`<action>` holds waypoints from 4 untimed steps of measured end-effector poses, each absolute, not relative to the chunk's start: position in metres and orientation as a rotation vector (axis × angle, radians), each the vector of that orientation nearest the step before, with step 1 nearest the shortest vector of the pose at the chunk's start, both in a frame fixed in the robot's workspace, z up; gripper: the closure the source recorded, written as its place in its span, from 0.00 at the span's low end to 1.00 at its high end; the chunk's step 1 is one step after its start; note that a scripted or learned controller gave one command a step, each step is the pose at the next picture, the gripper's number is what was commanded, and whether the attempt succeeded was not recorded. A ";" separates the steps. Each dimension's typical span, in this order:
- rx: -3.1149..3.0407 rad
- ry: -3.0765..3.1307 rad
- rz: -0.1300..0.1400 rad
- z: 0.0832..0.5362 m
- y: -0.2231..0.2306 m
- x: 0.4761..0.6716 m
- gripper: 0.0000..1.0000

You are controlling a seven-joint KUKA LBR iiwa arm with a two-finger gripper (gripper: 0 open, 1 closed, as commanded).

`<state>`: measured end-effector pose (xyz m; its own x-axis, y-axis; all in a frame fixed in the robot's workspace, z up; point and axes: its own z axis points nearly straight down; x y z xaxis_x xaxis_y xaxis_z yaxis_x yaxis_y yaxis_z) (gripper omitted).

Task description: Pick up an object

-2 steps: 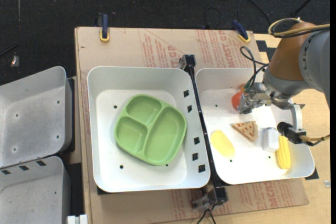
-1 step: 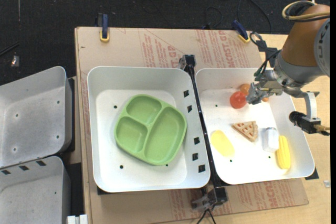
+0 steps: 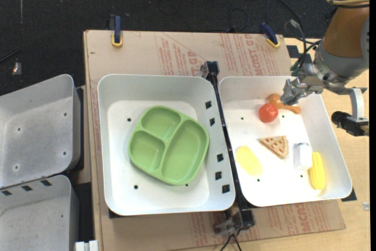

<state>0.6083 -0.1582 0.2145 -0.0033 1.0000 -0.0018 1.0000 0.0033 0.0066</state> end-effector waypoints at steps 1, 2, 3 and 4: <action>2.214 2.221 0.005 0.258 -0.156 0.607 1.00; 2.214 2.222 0.004 0.288 -0.156 0.608 1.00; 2.217 2.229 -0.001 0.280 -0.117 0.586 1.00; 2.214 2.231 0.000 0.278 -0.065 0.573 1.00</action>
